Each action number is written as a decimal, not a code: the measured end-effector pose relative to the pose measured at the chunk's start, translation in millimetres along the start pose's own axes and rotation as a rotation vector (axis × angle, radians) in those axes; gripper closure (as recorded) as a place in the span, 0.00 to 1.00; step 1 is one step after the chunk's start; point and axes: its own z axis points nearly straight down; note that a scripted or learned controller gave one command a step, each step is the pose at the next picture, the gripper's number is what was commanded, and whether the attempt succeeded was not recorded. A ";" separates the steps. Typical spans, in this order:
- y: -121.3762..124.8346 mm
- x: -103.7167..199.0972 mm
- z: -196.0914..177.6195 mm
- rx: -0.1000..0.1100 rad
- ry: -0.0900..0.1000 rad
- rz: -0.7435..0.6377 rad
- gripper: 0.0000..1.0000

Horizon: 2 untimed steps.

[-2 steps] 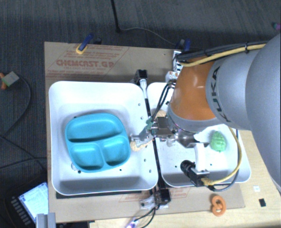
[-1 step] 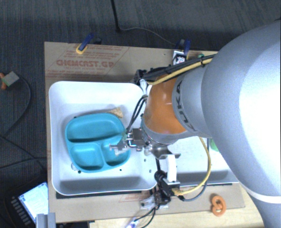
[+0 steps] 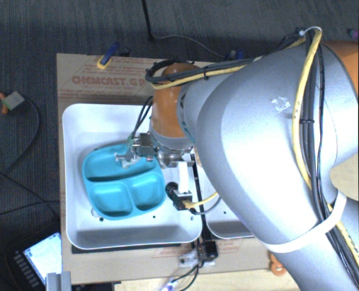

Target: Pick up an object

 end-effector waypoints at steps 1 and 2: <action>1.2 -4.0 -10.5 -0.004 -0.009 0.001 1.00; -2.1 24.6 -30.5 0.008 -0.010 0.002 1.00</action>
